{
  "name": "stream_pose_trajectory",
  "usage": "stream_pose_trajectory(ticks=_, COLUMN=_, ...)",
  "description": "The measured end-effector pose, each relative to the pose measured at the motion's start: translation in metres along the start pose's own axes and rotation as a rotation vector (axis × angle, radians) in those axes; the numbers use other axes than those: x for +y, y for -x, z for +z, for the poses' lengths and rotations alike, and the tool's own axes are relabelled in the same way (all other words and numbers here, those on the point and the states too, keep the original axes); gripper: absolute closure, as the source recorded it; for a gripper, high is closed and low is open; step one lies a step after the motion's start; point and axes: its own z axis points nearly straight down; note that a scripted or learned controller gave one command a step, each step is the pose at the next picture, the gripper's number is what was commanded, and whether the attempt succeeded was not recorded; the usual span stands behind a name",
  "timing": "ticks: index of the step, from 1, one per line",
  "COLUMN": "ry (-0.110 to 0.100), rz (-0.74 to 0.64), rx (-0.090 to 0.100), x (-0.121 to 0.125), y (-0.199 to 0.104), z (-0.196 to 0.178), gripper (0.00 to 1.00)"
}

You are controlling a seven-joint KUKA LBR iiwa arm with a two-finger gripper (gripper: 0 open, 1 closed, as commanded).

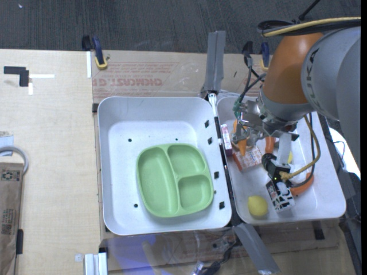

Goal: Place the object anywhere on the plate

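- The green plate [172, 179] sits in the left bin [123, 125]. It's a smooth, matte plastic rounded rectangle split into three wells: one long well on its left side and two smaller ones on its right.
- The plate is turned a bit off square with the bin. Its long well runs near-to-far in the camera view, leaning slightly.
- There's bare white bin floor all round the plate, with the widest strip on its far side and less room at its near edge.
- All the loose stuff is right of the plate, across the wall between the bins, in the right bin [327, 202]. None of it is on the plate, and it's not clear which piece is the one to move.
- A slim red-and-white box [225, 136] lies just past the plate's right edge, against that wall, with its long axis along the wall.
- A flat red-and-white packet [248, 160] is a little further right and lies at a slant.
- A yellow lemon-shaped thing [257, 206], rounded and smooth, sits level with the plate's near right corner.
- The gripper [250, 133] hangs over the packet area, right of the plate's far right corner. Can't tell if it's spread or closed, or whether it has anything, because the wrist and cables are in the way.
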Motion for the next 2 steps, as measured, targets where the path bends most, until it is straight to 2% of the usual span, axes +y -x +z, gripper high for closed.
stream_pose_trajectory(ticks=1, ry=0.001, rz=-0.256, rx=0.0, x=-0.0355, y=-0.0798, z=-0.0004, gripper=1.0)
stream_pose_trajectory(ticks=2, ry=0.002, rz=-0.255, rx=0.0, x=-0.0353, y=-0.0796, z=-0.0005, gripper=0.0)
